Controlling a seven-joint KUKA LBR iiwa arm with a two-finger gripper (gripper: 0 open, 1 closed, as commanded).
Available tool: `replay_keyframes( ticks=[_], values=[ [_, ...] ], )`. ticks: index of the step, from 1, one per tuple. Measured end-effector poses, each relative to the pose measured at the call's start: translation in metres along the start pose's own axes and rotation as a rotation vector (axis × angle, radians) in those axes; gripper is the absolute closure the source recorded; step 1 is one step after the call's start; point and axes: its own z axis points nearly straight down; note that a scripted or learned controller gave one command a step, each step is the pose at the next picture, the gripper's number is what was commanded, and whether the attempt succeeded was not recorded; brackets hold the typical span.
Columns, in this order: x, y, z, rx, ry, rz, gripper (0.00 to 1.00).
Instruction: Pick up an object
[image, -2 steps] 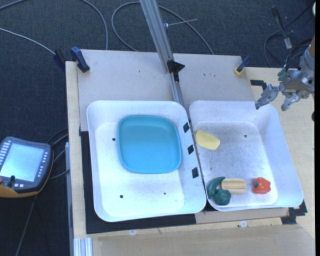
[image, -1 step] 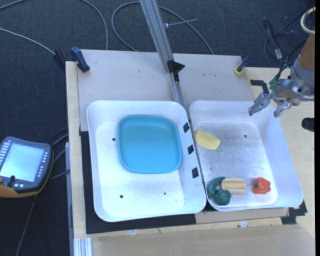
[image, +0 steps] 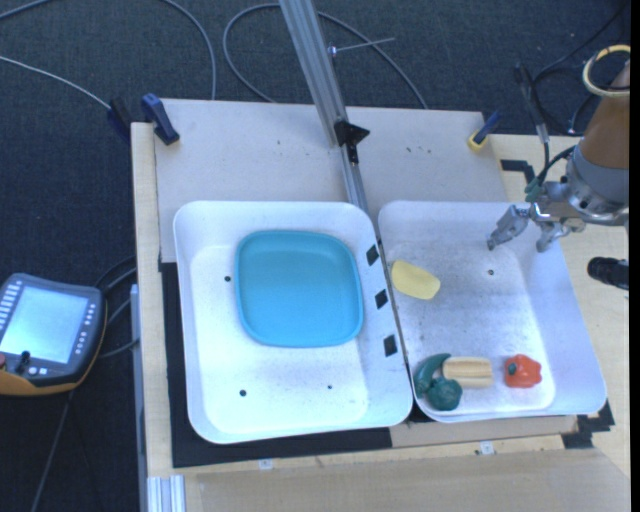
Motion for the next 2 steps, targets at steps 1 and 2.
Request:
replay_keyframes(
  ticks=[1,2],
  values=[
    [-0.001,0.008,0.047,0.0,0.0,-0.001,0.0],
    [-0.001,0.009,0.034,-0.005,-0.001,-0.001,1.0]
  ],
)
